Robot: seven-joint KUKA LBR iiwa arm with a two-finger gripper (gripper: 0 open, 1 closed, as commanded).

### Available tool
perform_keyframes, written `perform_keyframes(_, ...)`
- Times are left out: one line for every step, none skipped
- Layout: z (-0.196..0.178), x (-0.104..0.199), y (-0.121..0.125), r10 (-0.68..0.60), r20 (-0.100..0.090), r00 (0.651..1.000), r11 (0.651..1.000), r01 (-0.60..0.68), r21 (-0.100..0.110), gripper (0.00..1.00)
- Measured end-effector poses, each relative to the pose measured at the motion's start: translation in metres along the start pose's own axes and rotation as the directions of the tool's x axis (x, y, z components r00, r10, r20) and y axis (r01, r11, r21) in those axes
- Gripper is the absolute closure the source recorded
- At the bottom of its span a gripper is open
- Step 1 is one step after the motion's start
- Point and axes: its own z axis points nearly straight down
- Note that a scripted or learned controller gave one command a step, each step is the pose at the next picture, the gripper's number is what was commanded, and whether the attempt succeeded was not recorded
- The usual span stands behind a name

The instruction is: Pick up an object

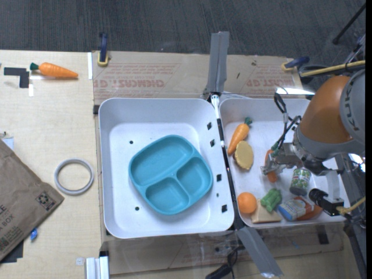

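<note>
The right bin (261,114) holds a toy carrot (238,137), a pale yellow oval piece (243,155), an orange (247,203), a green toy (271,199), a small can (300,181), a blue packet (292,210) and a tan slab (264,216). My gripper (272,168) hangs low over the middle of this bin, between the yellow piece and the can. A small red-orange object (268,157) lies right against it, partly hidden. The arm's orange band (325,112) covers the bin's right side.
The left bin (107,156) holds a blue divided tray (170,174). On the bench to the left lie another carrot (54,70), a grey tape ring (74,175) and a cardboard sheet (20,202). A grey divider (218,63) stands between the bins at the back.
</note>
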Motion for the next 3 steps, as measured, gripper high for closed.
perform_keyframes(0.0,0.0,0.0,-0.001,0.0,1.0,1.0,0.001,0.0,0.0)
perform_keyframes(-0.008,-0.001,0.0,0.004,0.0,1.0,1.0,-0.004,0.002,1.0)
perform_keyframes(-0.093,0.027,0.066,0.2,0.002,0.98,0.98,-0.2,-0.003,1.0)
